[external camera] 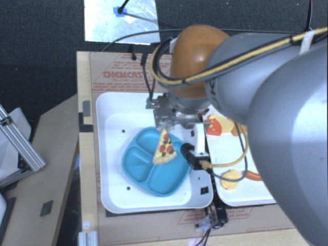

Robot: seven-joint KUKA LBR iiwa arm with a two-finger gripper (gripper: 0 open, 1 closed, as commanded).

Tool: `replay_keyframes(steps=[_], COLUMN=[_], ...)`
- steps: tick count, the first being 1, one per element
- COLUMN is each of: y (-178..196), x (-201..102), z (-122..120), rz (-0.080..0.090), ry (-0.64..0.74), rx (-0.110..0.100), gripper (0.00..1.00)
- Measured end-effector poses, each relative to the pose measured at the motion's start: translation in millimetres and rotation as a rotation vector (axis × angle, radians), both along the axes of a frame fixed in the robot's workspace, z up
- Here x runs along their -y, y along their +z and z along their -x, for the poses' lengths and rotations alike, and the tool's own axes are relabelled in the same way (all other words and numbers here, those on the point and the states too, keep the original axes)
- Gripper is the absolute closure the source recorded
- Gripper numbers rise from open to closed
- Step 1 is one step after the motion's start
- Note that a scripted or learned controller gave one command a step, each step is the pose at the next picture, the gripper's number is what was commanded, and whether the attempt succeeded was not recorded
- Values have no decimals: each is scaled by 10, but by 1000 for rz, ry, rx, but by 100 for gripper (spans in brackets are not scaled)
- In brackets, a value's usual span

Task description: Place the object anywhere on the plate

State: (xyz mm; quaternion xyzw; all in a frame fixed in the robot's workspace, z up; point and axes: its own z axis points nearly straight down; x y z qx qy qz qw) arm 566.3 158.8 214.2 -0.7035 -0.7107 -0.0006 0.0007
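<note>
The pizza slice, a toy wedge with red pepperoni spots on yellow, is seen lying on the blue plate, toward the plate's far right part, with its point directed to the far side and its crust toward the near side. The plate, divided into compartments, is set inside the left white bin, which is carried by the desk on a sheet of brown cardboard. The gripper is held just above the far tip of the slice, under the orange band of the grey arm; whether it is open or closed cannot be told, and nothing is seen to be gripped. In the right bin, red and yellow toy food pieces are partly hidden by the arm. A yellow cable is looped over the divide between the bins.
</note>
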Motion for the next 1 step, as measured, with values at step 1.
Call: replay_keyframes(steps=[1], y=[2], x=[33], z=[-6], rz=[1], ry=[-6], rx=[0], gripper=[0])
